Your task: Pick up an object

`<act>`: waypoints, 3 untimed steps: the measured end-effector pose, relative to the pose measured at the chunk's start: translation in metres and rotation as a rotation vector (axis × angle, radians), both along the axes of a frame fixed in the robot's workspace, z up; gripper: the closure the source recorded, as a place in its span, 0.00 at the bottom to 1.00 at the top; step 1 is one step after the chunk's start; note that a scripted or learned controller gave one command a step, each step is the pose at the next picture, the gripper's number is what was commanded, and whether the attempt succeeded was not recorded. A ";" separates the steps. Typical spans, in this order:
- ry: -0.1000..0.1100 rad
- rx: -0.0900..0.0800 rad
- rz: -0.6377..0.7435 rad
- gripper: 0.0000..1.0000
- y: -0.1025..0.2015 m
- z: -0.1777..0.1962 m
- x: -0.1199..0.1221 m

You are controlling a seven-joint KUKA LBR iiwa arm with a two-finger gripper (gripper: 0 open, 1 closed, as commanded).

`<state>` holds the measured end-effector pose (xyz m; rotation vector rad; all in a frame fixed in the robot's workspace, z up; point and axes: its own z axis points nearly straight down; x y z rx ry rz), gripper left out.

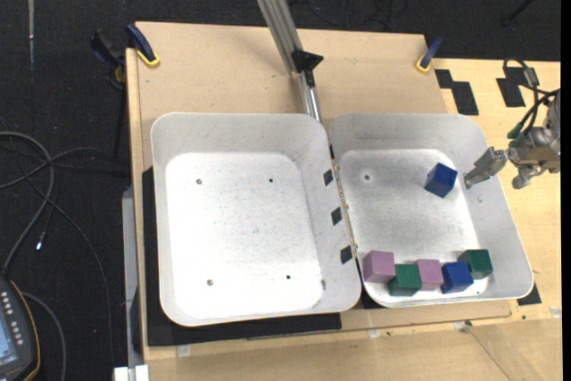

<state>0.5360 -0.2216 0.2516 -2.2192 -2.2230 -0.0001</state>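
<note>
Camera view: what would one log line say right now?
hand at right bin edge | lone blue cube beside it | five cubes along front wall | nothing held

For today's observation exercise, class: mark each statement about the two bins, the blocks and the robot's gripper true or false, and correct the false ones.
1. All the blocks lie in the right bin. True.
2. A blue block sits apart from the others. True.
3. The row along the near wall holds six blocks. False: five, from a purple block to a green block.
4. The gripper hangs over the left bin. False: it is at the right bin's right rim.
</note>
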 end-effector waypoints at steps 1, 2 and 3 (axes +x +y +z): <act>0.003 0.000 0.003 0.00 -0.002 -0.117 0.065; -0.001 -0.001 0.002 0.00 -0.002 -0.159 0.103; -0.005 -0.004 0.004 1.00 -0.002 -0.145 0.103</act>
